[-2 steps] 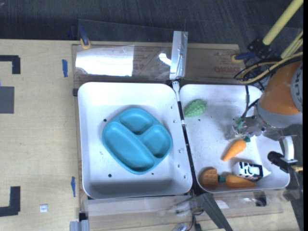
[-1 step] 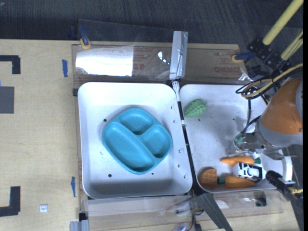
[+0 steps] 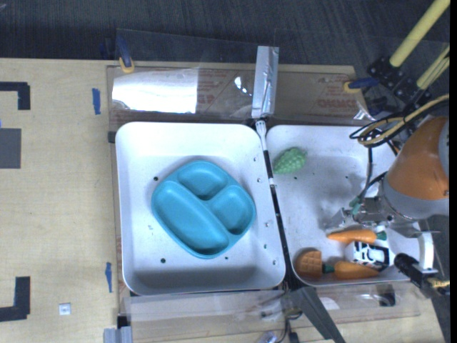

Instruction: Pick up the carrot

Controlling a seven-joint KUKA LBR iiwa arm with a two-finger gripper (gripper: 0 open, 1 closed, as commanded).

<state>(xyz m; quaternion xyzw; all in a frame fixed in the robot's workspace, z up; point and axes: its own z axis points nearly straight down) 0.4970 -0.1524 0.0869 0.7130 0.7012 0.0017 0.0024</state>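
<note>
The counter (image 3: 57, 191) is light wood w/ visible grain, w/ some black corner marks and bits of blue tape on its left part; behind it the floor (image 3: 214, 6) is dark grey, like carpet. Two shallow white bins stand side by side, touching at the middle. The left bin (image 3: 136, 163) is smooth plastic w/ rounded corners and holds a turquoise divided plate (image 3: 203, 207), glossy, w/ three compartments, lying at an angle. The right bin (image 3: 321, 163) has a green bumpy round thing (image 3: 289, 160) near its back-left corner, approx. like a toy vegetable. At the front of this bin lie a brown round item (image 3: 308, 263) and, just beside it, an orange long piece (image 3: 355, 269). The carrot (image 3: 351, 236), orange and tapered, lies a bit above these, near the right side of the right bin, directly under the gripper (image 3: 365, 224). The arm (image 3: 421, 170), grey w/ an orange band, comes in from the right and covers the gripper parts, so I cannot tell if it is clenched or released, or if it touches the carrot. A black-white object below the carrot is too small to make out. Yellow poles and cables are cut off at top right.
</note>
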